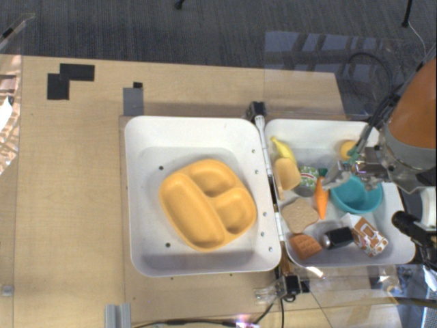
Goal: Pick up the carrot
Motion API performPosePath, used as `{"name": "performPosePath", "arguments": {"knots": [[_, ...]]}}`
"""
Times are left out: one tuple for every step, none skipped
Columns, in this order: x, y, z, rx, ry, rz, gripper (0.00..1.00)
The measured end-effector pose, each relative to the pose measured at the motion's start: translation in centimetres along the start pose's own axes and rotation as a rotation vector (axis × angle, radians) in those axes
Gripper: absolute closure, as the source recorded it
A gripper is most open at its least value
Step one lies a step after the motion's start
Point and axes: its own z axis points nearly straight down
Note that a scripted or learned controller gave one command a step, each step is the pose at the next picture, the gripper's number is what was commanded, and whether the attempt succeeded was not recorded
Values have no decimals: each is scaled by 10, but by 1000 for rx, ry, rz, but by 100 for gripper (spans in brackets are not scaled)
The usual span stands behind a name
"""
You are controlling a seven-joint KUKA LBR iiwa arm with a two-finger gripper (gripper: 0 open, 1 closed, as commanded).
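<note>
- Carton (369,237) and black cylinder (336,238) at right bin (403,255) near edge.
- Carrot (319,198) upright-ish mid-bin, just beside teal bowl (356,195).
- Gripper (349,170) above bowl's far rim, near carrot top; fingers' state unreadable.
- Banana (283,149) farther back.
- Left bin (143,183): yellow divided tray (207,202).

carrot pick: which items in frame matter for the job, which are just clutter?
Job:
small orange carrot, right bin, beside the teal bowl
two-finger gripper, above the right bin near it

Clutter:
yellow divided plate, left bin
teal plastic bowl
yellow banana
tan bread slice
black cylinder
brown-and-white carton
</note>
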Motion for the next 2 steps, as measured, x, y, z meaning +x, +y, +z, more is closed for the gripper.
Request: {"name": "performPosePath", "arguments": {"knots": [[-4, 24, 143, -9, -2, -88, 0], [-3, 26, 132, -14, -2, -92, 100]]}}
